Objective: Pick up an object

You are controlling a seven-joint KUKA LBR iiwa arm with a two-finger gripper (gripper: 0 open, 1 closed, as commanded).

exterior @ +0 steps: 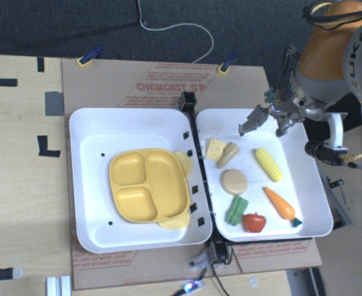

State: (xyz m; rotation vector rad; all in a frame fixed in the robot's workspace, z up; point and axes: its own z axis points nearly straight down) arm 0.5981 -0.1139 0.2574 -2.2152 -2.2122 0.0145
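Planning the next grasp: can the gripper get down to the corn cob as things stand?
Probably yes. The gripper hangs with its jaws spread over the right bin, above the corn cob. The cob lies apart from the carrot, with bare floor around it.

The arm [329,48] is rounded, with a broad orange band above a grey wrist section. Thin dark cables run down its side to the tool [268,126], a dark metal assembly with two slim grey fingers [252,124]. A white bracket sits beside the wrist.
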